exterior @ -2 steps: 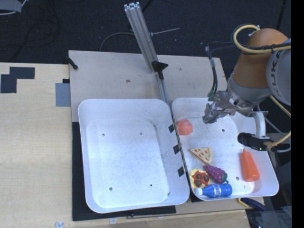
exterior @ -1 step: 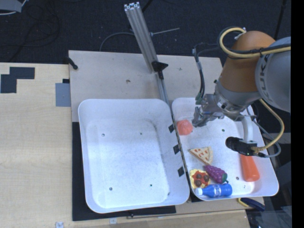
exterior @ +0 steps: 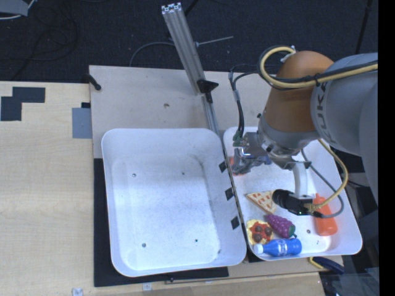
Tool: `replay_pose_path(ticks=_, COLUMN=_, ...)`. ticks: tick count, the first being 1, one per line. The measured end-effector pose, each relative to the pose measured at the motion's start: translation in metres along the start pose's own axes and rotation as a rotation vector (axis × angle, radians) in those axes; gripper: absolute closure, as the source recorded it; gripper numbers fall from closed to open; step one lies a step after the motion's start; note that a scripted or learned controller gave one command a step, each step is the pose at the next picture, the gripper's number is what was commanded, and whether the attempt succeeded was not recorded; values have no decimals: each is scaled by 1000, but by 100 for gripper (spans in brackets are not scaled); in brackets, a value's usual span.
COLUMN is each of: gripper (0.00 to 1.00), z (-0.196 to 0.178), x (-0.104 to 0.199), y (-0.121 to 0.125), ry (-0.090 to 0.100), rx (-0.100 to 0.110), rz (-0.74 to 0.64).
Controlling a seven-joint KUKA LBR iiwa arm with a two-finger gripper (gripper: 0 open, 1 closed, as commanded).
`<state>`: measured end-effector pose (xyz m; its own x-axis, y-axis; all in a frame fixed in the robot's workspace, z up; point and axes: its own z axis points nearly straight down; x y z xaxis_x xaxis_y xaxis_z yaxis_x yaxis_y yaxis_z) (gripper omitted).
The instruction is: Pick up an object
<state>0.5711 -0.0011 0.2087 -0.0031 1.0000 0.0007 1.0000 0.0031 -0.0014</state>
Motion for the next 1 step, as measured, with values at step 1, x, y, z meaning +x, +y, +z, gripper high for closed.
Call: replay_pose_path(ticks=1, gripper=100, z=-12, x=53, y=-11, ry=0, rx=-1, rz=-1)
